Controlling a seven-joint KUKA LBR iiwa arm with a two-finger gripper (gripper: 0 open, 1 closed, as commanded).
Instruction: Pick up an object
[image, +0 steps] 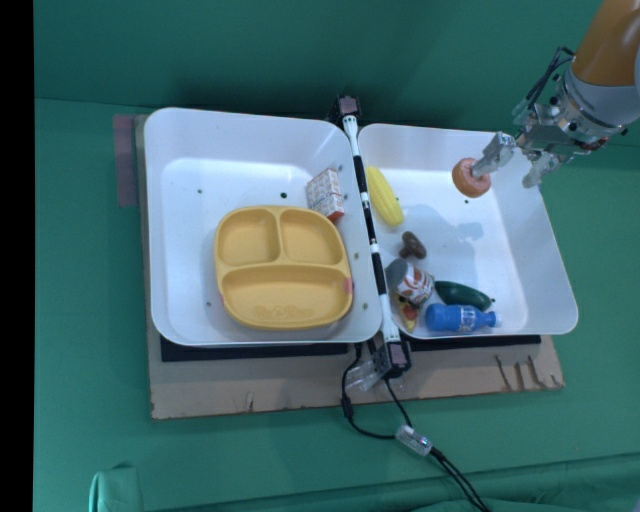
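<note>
My gripper (507, 175) hangs over the far right part of the right bin (545, 250), its two fingers spread apart, so it is open. A small round orange object (467, 177) sits right at the tip of the left finger (495, 155), outside the gap between the fingers. In the same bin lie a yellow corn cob (384, 195), a small brown piece (413, 244), a can with a red label (411, 283), a dark green vegetable (463, 293) and a blue bottle (458, 318).
The left bin (190, 160) holds a yellow divided plate (283, 267) and a small red-and-white box (325, 192). A black-and-white bar (364, 205) runs between the bins. Cables (400, 425) trail off the front edge onto the green cloth.
</note>
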